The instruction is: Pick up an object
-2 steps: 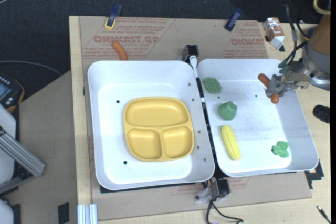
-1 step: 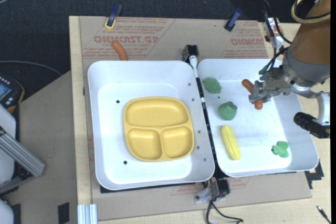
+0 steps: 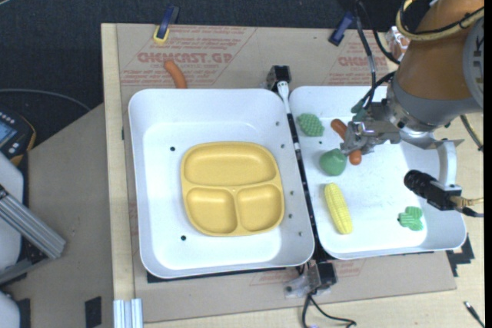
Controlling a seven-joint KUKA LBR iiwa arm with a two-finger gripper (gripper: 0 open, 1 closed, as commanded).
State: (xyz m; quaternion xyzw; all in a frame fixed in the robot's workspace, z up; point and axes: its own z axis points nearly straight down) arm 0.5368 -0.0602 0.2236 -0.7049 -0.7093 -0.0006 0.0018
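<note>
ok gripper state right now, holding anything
gripper: low in the right bin, beside the green round toy; grip cannot be told.

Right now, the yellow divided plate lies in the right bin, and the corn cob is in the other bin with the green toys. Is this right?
Not quite. The camera view shows the yellow divided plate in the left bin, not the right one. The rest stands: the corn cob lies in the other bin with the green toys, near the end effector.
</note>
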